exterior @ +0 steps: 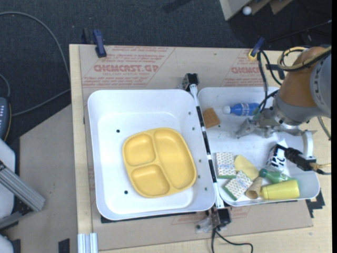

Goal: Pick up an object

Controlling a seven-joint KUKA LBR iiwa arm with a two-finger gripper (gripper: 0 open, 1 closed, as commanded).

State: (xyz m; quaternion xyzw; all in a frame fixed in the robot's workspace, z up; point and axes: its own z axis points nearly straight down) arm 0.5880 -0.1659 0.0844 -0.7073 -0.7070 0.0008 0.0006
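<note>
Cut off by the right edge: the grey arm (315, 88), just above the jaws, so its upper reach goes unseen. Hidden behind the wrist: the far end of the blue-capped bottle (241, 109), left of the jaws. Too blurred to tell open from shut at the jaws themselves. Piled and overlapping below the jaws: patterned packets (231, 175), their print too small to read.

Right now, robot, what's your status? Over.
Gripper low in right bin, nothing seen held. Blue bottle just beside it. Yellow tray in left bin.
</note>
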